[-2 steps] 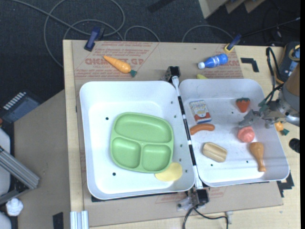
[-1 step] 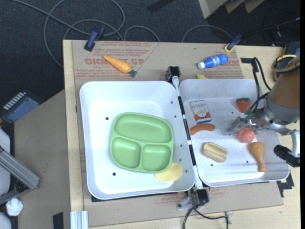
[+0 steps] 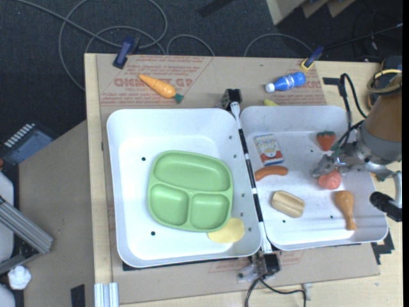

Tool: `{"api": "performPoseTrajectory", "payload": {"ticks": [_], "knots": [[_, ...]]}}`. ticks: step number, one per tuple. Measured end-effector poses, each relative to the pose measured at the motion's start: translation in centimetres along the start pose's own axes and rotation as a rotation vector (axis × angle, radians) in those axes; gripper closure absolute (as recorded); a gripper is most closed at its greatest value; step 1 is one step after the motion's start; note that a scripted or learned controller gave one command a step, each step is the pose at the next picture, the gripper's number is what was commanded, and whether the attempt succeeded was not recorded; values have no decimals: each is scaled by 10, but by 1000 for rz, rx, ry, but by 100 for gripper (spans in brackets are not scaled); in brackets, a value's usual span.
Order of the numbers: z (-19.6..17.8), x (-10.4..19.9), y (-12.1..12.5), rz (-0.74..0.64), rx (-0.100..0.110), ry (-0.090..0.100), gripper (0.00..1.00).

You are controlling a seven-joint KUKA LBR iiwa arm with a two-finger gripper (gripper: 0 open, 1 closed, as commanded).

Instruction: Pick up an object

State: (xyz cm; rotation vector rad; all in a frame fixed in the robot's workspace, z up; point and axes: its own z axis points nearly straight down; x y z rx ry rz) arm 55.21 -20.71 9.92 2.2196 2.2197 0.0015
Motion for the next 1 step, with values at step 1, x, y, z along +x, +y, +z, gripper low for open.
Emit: {"api": "performPoseTrajectory", "payload": {"ticks": [1], "knots": [[-86,136,18,-3,0,3,100]]}}
